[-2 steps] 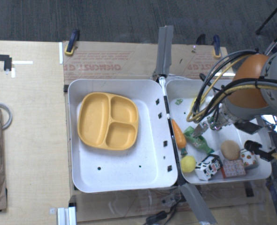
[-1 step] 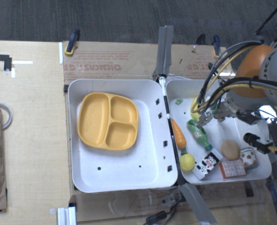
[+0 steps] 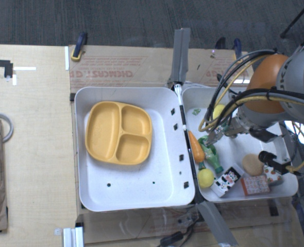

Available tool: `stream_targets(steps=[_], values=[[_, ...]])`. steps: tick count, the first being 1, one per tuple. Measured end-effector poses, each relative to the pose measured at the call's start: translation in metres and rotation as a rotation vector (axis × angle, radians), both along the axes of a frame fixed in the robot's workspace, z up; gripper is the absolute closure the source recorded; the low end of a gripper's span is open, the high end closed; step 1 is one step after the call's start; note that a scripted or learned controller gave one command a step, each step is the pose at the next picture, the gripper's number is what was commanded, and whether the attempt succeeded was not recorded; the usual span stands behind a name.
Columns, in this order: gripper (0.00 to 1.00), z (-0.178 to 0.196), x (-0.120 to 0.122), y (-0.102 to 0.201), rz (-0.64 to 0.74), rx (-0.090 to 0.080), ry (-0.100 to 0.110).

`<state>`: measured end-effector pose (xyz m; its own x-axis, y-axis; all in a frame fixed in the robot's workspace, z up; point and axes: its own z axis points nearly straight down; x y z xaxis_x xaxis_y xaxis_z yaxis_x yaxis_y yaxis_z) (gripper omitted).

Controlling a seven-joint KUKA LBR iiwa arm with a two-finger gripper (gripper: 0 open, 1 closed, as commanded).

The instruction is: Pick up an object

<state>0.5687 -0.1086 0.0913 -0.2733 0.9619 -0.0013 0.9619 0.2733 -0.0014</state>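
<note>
**Arm low over the right bin, toys crowded along its left wall**

Two shallow white bins side by side on the counter [image 3: 28,138]. In the left bin [image 3: 129,192], one yellow plate [image 3: 118,133] with three compartments, lying flat toward the left and rear.

Over the right bin [image 3: 234,149], one grey arm [image 3: 288,94] with orange band, reaching in from the right and covering much of the bin's rear. Pincer [image 3: 215,135] down near the bin's left-centre, just above the green item; whether apart or together, impossible to tell, being dark and half lost behind cables.

In the right bin, counted: one carrot [image 3: 195,145], long axis running front to back, tip toward the front, lying against the left wall. One green item [image 3: 213,156] just beside it, shape hard to make out. One yellow lemon [image 3: 205,177] at the front left. One black-and-white cow-patterned carton [image 3: 226,180] touching the lemon. One tan round object [image 3: 252,164]. One red-printed box [image 3: 255,185] at the front right. One yellow ball [image 3: 218,111], partly hidden behind cables.
</note>
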Motion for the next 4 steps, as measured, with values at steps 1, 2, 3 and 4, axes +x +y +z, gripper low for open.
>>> stream_targets(steps=[1,2,3,4], values=[[0.0,0.002,-0.051,-0.001,0.1,-0.001,-0.003],[0.0,0.0,-0.092,-0.021,-0.375,0.001,0.002],[0.0,0.0,0.031,-0.034,-0.135,-0.001,-0.001],[0.0,0.0,-0.041,-0.017,0.099,0.001,0.0]])
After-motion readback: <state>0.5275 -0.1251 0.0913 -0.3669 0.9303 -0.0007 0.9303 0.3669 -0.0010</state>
